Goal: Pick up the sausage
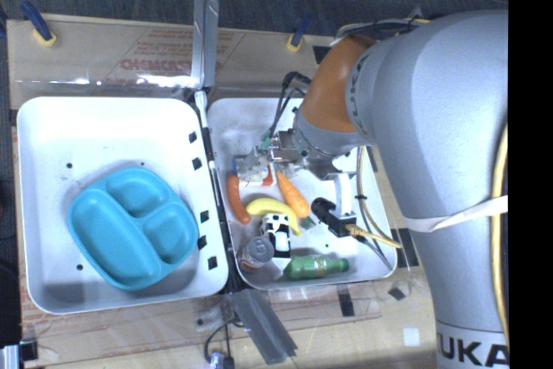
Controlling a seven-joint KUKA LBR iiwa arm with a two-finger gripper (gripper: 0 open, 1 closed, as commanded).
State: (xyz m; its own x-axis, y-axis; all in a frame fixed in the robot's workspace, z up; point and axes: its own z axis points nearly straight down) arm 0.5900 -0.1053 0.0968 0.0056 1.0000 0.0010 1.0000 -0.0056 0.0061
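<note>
Sausage (237,198) lies in right bin (373,259) by its left wall, just beside banana (271,208) & carrot (292,194), w/ hand (259,162) low over bin's upper middle, near sausage's top end, grip state can't tell; blue tray (131,225) in left bin (52,134).

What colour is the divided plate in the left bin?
Light blue plate, clearest in the camera view.

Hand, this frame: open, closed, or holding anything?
Hand: cannot be told. It sits low in the right bin, just above the sausage; nothing is visibly in its grip.
</note>
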